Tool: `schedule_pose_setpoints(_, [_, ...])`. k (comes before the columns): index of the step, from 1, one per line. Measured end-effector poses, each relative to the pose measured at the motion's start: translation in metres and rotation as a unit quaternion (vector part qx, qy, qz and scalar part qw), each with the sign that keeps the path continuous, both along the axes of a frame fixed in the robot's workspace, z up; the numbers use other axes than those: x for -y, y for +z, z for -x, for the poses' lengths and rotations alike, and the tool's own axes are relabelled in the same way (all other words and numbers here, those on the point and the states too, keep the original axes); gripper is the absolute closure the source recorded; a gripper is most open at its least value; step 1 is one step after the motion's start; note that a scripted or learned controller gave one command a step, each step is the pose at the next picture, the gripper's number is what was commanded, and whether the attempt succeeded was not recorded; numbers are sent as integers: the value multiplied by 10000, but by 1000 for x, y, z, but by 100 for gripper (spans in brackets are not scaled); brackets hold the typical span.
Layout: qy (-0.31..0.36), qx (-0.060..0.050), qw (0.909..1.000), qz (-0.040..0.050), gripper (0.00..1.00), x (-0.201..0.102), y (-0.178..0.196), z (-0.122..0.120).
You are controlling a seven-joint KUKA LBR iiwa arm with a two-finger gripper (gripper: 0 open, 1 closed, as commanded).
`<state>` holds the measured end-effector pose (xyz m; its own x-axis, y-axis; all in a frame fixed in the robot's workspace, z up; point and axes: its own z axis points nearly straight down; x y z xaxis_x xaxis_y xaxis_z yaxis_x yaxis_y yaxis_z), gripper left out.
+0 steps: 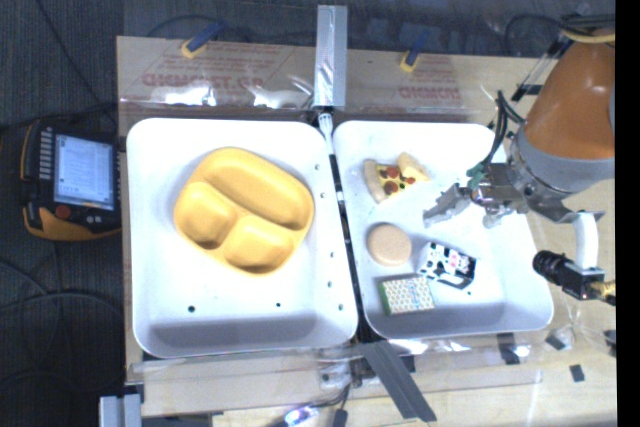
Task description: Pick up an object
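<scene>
In the right bin (520,315) lie a toy pizza slice (394,177), a round tan cookie (389,243), a black-and-white spotted item (446,264) and a small green checked block (407,294). My gripper (468,211) hangs over the right half of this bin, right of the pizza slice and just above the spotted item. It is open, with nothing between its fingers. A large yellow three-lobed dish (243,208) sits in the left bin (160,315).
A metal divider strip (340,215) separates the two bins. A handheld pendant with a screen (70,177) lies left of the bench. The arm's orange band (575,110) rises at the right edge, and a black fitting (560,270) sits below it.
</scene>
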<state>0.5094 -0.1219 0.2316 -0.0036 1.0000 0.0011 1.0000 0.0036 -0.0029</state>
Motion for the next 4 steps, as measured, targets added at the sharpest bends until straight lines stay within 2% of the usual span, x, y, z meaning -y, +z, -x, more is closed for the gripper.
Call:
schedule_pose_setpoints(1, [1377, 14, 9905, 6, 0, 6, 19, -41])
schedule_pose_setpoints(2, [1326, 2, 9912, 4, 0, -32, -35, -75])
schedule_pose_setpoints(3, [-1121, -3, 9937, 27, 0, 8, -117, -146])
schedule_pose_setpoints(4, [-746, 81, 9972, 53, 0, -10, -135, -147])
